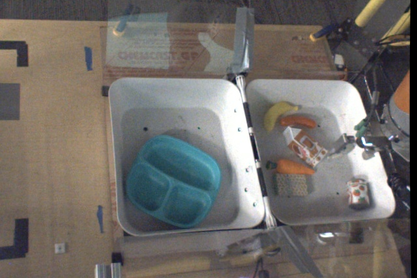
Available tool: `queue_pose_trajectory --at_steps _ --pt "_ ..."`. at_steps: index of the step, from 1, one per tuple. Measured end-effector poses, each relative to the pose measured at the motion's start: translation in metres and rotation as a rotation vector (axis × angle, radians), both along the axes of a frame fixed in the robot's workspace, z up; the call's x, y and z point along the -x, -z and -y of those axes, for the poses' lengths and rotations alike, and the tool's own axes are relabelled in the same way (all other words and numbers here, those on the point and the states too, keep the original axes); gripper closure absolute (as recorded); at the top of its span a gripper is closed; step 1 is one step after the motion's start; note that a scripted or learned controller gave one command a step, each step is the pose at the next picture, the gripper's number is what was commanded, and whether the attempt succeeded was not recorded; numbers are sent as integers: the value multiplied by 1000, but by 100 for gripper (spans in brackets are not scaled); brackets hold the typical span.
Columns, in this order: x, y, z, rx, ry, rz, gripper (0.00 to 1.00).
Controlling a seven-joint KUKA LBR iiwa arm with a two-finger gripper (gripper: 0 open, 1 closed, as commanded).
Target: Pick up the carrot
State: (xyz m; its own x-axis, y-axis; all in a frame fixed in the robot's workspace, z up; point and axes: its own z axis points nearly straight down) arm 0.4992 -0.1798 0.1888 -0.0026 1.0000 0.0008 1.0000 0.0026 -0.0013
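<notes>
Counter (52,140) carries two white bins; left bin (124,101) holds a teal divided tray (172,180). Right bin (339,91): gripper (366,140) at its right edge, can't tell if spread or pressed together. Carrot (294,167) lies mid-bin, touching a snack box (305,146). Approach step; next, move left, descend over carrot.

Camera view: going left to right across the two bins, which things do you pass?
Teal divided plate → carrot → small can → gripper. The banana, sausage, carton and sponge overlap the carrot's span, so I leave them out.
</notes>
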Motion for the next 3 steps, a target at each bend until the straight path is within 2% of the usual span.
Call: queue_pose_trajectory --at_steps 1,2,3 --pt "15 95 -63 8 -285 19 0" --pt "12 83 -61 9 -277 32 100" --pt "-17 4 -124 2 215 1 100"
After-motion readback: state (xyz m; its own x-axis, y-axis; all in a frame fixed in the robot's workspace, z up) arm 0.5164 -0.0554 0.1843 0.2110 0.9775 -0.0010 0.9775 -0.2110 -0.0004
